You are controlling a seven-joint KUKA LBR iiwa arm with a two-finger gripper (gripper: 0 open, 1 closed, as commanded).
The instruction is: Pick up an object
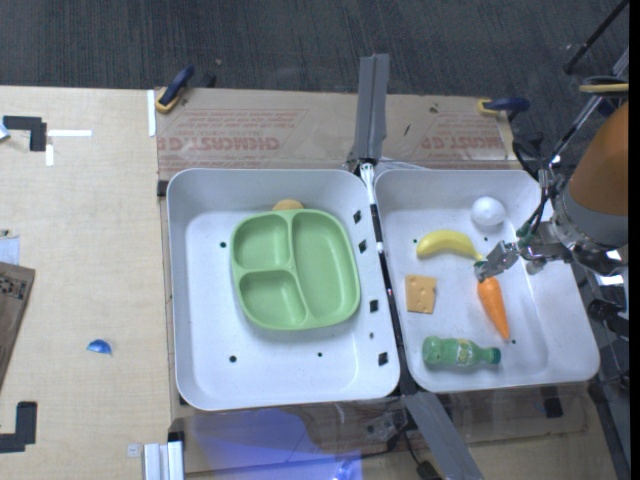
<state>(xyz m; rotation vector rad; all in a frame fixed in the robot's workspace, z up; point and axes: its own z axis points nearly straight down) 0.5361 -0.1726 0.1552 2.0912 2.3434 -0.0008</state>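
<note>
Right now the gripper [497,260] hangs low over the right bin [560,363], reaching in from the bin's right side on the grey arm [590,230] with its orange band. Whether it is spread or closed cannot be told at this size, and nothing can be seen caught in it.

Taking the gripper as the landmark: the carrot [493,307] lies just below it, its thick end up close under the tip and its point slanting away toward the bin's near edge. The banana [447,244] lies just to the gripper's left, curved, with one end very near the tip; contact cannot be made out. The white ball [487,211] sits a little above the gripper, toward the bin's far wall. The cheese slice [421,294], orange and square, rests lower left of the gripper, past the banana. The green bottle [459,353] lies on its side farther below, beyond the carrot's point, near the bin's front.

Well off to the gripper's left, across the divide, the left bin [200,368] carries a green divided plate [296,268] with three sections. A small yellowish thing [288,206] peeks out from behind the plate's far rim, too hidden to name.
</note>
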